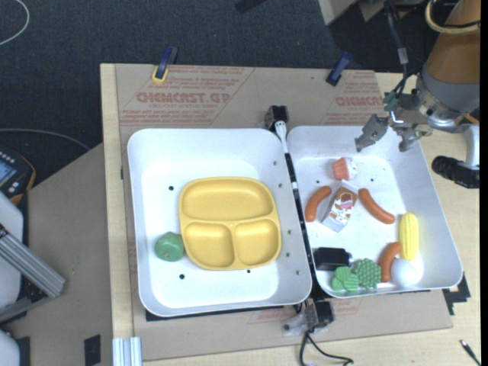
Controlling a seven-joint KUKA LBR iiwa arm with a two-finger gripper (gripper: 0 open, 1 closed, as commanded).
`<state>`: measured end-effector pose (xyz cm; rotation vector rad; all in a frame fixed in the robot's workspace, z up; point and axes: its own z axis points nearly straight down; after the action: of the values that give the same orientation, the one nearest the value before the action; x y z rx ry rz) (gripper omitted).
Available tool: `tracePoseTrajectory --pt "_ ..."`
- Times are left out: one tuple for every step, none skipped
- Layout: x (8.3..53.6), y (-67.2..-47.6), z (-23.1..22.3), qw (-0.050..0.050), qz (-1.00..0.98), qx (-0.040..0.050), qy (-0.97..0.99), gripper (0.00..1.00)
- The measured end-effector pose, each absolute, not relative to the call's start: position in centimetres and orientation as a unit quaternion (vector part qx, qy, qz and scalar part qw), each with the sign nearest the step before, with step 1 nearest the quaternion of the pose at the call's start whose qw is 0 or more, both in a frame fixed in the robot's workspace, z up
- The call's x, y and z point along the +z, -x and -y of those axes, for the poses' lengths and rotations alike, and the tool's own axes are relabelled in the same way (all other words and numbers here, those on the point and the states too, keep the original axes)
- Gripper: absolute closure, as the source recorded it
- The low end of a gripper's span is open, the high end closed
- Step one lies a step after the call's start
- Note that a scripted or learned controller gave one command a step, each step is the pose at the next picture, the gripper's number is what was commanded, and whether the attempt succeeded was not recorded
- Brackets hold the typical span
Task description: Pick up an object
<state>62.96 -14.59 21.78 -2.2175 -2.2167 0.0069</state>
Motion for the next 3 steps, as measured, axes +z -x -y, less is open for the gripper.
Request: tracePoseTrajectory --pt "15.9 -62.4 15.3 0.003 0.707 0.0023 0.708 0.00" --pt "9.7 -61.6 15.6 0.004 0.707 0.0023 0.707 0.00" --pt "8.4 -61.6 15.5 0.002 0.707 0.0012 0.707 0.00"
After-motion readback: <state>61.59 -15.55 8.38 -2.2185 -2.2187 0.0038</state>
